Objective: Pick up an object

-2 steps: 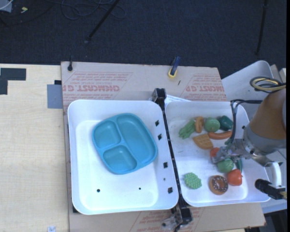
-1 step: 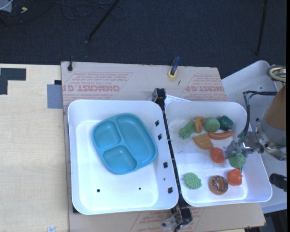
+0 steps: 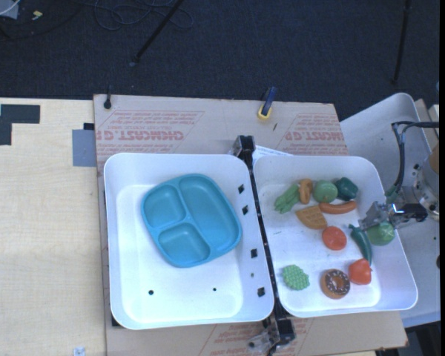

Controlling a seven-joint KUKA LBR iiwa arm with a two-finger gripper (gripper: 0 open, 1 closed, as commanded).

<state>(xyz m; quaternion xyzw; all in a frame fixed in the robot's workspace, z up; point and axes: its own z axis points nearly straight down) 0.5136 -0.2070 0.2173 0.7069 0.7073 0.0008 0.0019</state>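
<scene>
The gripper (image 3: 377,217) is hovering by a round green toy (image 3: 382,234) at the right bin's (image 3: 400,291) right edge; jaws' state unclear. One blue tray (image 3: 190,219) is lying in the left bin (image 3: 130,302).

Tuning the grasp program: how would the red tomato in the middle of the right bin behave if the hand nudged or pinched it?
The tomato looks round and smooth, so a nudge would probably roll it toward the orange wedge or the green pepper close by. Its glossy, toy-like surface suggests light, stiff plastic that might squirt from a pinch off-centre. The bin wall should stop it.
</scene>
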